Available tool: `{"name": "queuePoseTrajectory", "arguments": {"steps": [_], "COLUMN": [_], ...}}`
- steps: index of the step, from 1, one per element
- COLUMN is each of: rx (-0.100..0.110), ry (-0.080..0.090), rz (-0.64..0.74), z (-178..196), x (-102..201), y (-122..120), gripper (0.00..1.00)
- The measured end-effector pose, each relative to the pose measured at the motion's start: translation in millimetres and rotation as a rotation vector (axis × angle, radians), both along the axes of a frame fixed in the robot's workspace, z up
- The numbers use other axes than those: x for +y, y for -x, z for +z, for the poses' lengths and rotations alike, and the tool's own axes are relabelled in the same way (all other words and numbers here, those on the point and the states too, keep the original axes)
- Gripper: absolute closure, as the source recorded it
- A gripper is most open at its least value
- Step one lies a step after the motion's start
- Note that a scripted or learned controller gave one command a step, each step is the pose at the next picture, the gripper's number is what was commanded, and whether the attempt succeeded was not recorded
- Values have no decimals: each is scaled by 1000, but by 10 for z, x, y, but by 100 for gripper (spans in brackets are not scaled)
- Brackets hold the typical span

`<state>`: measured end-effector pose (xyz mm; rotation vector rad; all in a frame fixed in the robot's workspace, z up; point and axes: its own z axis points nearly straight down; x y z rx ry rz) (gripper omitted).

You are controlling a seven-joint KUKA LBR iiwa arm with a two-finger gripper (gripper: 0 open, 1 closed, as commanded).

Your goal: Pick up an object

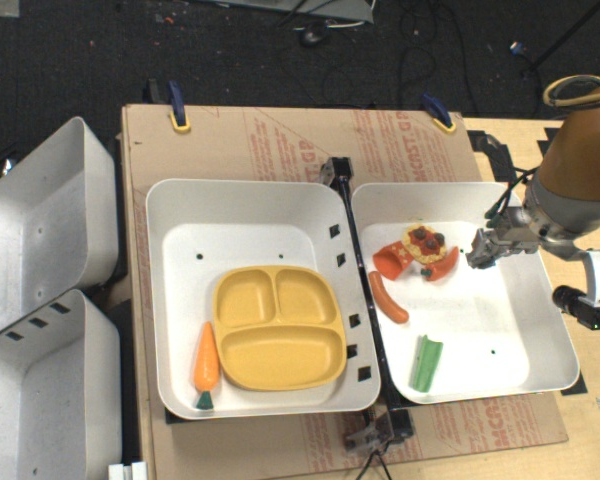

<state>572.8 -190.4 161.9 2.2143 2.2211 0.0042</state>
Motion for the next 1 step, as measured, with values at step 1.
{"name": "queuePoseTrajectory", "arguments": {"steps": [1], "rx": [-2], "ry": [1], "rz": [0], "z": [637], "x": [30], "y": [-28], "gripper": [100]}}
